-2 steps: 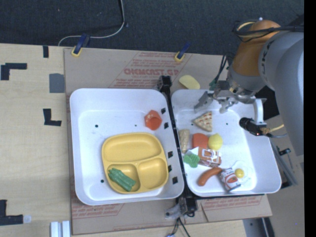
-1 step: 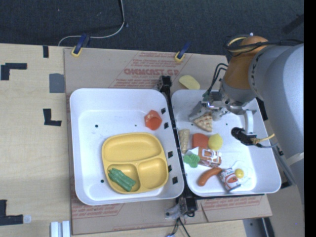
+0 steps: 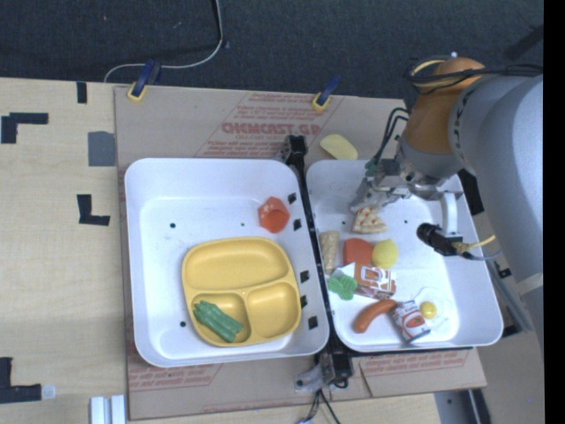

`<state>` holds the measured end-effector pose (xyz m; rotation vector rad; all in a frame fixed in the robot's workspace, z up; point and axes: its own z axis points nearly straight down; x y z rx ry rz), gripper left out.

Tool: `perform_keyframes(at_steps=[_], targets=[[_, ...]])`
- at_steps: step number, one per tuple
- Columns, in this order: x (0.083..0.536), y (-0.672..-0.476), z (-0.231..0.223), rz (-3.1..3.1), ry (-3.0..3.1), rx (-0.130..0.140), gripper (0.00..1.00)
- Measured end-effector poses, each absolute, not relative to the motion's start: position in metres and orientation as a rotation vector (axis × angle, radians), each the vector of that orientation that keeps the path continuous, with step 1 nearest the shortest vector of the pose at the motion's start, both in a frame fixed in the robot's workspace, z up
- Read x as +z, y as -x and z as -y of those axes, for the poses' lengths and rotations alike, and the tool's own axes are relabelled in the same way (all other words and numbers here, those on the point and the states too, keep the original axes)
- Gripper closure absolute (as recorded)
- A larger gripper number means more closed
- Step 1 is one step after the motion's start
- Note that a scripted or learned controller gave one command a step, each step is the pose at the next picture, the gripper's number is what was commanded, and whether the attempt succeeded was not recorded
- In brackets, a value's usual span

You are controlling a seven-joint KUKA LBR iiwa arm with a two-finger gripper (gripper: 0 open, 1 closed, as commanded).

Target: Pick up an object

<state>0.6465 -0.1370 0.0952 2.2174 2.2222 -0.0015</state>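
White plastic forms the two shallow bins set side by side on the surface. In the right bin (image 3: 477,316) the hand (image 3: 375,193) is seen lowered over the far-left part, just above a tan, waffle-like piece (image 3: 369,221). Whether the hand is wide or narrow cannot be told, since its tips are lost against the clutter. Nothing is shown lifted clear of the bin, so the pick is judged not yet done: closing and raising are what is left. The waffle-like piece, taken as the likely target, is seen lying flat, small, pale brown and textured, just beyond an orange block (image 3: 357,251) and a yellow ball (image 3: 385,254). In the left bin (image 3: 154,193) a yellow divided plate (image 3: 265,272) is seen with a green vegetable (image 3: 217,321) in its near-left compartment.
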Motion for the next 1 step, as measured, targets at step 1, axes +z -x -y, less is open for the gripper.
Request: perform_keyframes(at_steps=[1], targets=[[0.1889,-0.6011,0.0572,-2.231,-2.215,0.004,1.0]])
